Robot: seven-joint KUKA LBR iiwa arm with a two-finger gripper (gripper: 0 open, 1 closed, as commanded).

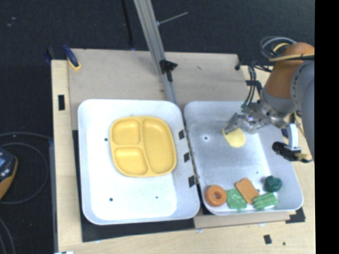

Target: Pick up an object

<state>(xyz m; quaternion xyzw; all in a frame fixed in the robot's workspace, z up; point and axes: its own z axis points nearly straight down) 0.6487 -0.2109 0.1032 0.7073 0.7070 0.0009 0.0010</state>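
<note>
Hovering over pale yellow rounded plastic object [235, 137], upper middle of right white bin [212, 157], hand [239, 125] touches it; grip state unclear. Risk: smooth rounded shape squirts sideways, rolls away.

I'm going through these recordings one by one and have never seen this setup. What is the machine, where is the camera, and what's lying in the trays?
One fixed camera looks down at a slant on a bench with two shallow white bins. The grey robot arm, with an orange band, reaches in from the right; its gripper sits low in the right bin, right at a pale yellow object. Whether it grips that object cannot be told. Along the right bin's near edge lie an orange ring, an orange block, two green pieces and a dark green lump. The left bin holds a yellow divided plate.
</note>
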